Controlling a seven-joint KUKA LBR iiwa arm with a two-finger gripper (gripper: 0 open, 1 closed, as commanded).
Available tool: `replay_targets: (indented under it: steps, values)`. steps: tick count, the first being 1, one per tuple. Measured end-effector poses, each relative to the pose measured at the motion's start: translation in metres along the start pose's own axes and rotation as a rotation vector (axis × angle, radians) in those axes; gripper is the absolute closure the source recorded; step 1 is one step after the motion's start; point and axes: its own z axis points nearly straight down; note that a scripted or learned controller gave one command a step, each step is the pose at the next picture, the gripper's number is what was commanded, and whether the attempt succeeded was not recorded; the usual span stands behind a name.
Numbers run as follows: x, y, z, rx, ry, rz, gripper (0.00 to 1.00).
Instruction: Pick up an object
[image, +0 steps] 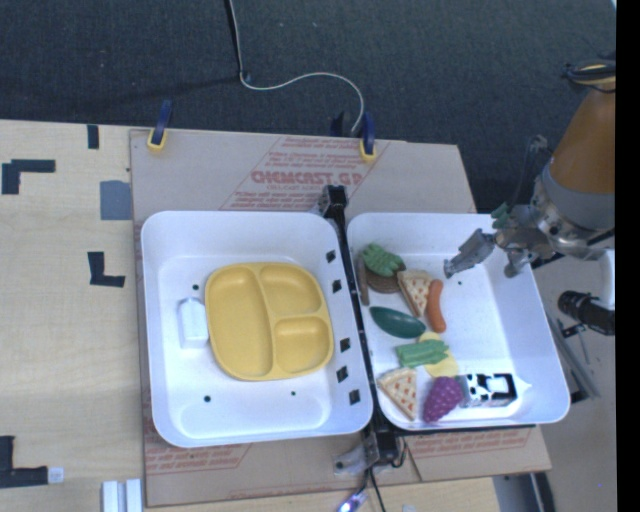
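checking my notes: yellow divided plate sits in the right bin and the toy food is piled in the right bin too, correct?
Not quite. The camera view shows the yellow divided plate in the left bin, not the right. The toy food, such as the purple grapes, is indeed in the right bin.

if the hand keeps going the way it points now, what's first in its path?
The hand points left and down into the right bin. Likely first: the pizza slice or orange carrot, though depth is unclear and it may hit bare floor first.
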Motion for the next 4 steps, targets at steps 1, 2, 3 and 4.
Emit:
replay_targets:
  steps: [1,2,3,4]
  values:
    - [0.009,0.025,0.159,0.014,0.003,0.000,0.00]
    - [0.013,-0.012,0.178,-0.004,-0.002,0.001,0.00]
    - [0.012,-0.011,0.168,0.000,-0.001,0.001,1.00]
    - [0.109,-0.007,0.019,-0.013,0.002,-0.011,1.00]
